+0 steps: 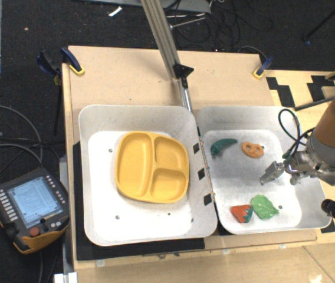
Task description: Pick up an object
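The right bin holds a dark green curved piece, an orange pretzel-shaped piece, a light green leafy piece and a red piece touching it. My gripper hovers at the right side of this bin, above and to the right of the leafy piece, below and to the right of the pretzel. Its fingers are spread apart, with nothing between them.
The left bin carries a yellow divided plate. A slanted metal pole crosses the bench's back to the seam between the bins. A teach pendant lies on the floor at left. Clamps grip the board's corners.
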`<action>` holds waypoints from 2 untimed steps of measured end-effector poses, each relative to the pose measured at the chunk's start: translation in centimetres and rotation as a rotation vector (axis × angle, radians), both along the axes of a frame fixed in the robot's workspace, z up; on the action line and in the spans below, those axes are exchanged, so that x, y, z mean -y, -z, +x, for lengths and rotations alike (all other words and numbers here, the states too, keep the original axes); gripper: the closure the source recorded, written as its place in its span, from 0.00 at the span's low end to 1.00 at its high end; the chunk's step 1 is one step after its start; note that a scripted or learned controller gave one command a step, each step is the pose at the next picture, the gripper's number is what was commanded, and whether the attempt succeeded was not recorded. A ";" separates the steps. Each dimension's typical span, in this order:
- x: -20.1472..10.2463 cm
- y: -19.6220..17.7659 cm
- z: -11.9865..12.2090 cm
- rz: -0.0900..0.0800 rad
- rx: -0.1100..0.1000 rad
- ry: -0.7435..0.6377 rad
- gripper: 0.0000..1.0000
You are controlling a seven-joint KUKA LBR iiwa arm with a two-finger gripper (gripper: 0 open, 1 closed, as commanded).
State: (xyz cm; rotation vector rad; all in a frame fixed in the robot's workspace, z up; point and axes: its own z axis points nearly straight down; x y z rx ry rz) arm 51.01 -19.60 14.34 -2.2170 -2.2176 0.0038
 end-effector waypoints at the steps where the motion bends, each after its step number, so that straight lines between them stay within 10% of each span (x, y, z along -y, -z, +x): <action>1: 0.0 4.9 0.1 -0.004 0.007 0.001 0.00; 2: 0.0 3.7 0.2 -0.004 0.010 -0.001 1.00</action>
